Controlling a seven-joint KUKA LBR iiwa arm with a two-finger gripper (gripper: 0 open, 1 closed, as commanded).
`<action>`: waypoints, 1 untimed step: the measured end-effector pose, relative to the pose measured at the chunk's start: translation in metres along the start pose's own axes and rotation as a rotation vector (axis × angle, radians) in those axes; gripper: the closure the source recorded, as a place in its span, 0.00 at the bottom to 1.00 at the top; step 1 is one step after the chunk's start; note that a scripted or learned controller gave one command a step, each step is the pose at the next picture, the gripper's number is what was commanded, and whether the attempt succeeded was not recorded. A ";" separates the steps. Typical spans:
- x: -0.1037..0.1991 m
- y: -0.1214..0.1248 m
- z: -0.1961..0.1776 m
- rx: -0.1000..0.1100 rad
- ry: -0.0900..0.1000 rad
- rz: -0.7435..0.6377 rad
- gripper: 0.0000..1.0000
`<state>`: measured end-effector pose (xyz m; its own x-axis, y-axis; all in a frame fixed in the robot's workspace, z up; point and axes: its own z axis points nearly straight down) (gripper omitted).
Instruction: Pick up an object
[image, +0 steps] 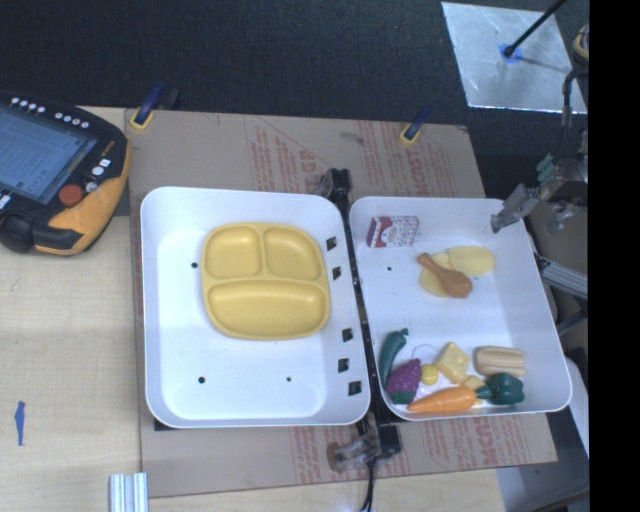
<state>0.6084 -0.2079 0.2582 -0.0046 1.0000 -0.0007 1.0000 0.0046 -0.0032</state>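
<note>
2 bins (1 yellow tray)

Yellow divided plate in white left bin, red-and-white carton, brown drumstick, purple grapes, orange carrot, green pepper, tan cardboard-covered desk

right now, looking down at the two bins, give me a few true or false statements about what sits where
1. The yellow divided plate lies in the left bin. True.
2. The carrot lies on the yellow divided plate. False: it lies in the right bin, near its front edge.
3. The drumstick lies in the right bin, partly over a pale yellow piece. True.
4. The gripper grips the small red and white carton. False: the carton lies apart from it, near the right bin's back left corner.
5. The purple grapes sit beside the carrot. True.
</note>
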 end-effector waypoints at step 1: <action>-0.002 0.037 0.171 0.000 -0.001 -0.005 0.00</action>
<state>0.6451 -0.2096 0.0876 -0.0100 0.9999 -0.0013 0.9999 0.0100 -0.0029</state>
